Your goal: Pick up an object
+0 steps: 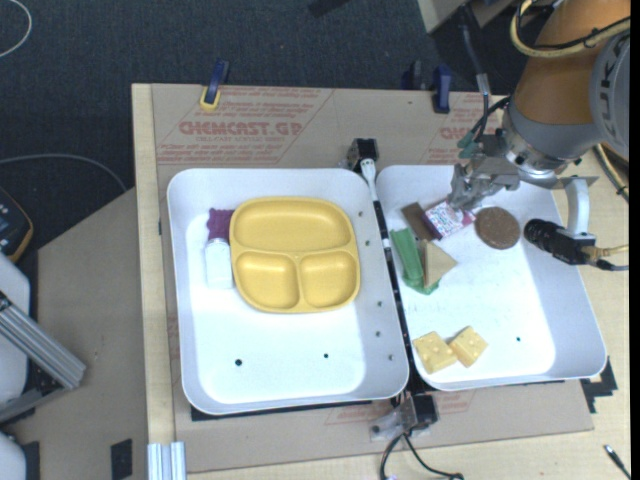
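Clutter [428, 250] beside brown disc [497, 228]

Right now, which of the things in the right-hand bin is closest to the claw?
The small pink-and-white packet, lying directly under the claw. The brown round disc sits just beside it, while the green piece and yellow cheese blocks lie farther off.
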### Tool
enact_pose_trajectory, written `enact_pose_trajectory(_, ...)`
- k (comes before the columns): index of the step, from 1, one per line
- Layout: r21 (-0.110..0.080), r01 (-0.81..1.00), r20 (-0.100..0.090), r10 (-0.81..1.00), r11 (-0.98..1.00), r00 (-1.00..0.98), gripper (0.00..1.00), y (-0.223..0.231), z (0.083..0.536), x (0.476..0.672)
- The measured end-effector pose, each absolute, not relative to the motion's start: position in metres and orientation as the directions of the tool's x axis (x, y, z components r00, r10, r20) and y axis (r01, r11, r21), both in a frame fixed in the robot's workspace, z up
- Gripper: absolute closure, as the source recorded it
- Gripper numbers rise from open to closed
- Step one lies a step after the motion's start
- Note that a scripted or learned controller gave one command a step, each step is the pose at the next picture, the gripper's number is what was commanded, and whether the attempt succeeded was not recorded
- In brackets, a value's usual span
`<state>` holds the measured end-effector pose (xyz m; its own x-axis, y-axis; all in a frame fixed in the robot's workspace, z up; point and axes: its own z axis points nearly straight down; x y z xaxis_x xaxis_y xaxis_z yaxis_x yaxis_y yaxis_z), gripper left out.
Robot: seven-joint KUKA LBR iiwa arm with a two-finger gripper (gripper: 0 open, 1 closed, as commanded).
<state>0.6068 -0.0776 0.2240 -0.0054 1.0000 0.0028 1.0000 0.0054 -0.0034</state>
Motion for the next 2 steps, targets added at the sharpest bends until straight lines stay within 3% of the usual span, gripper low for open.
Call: enact_pose_trajectory(2,-0.004,1.000,0.003,1.000,0.007,-0.007,1.00,0.030,0.216,0.610)
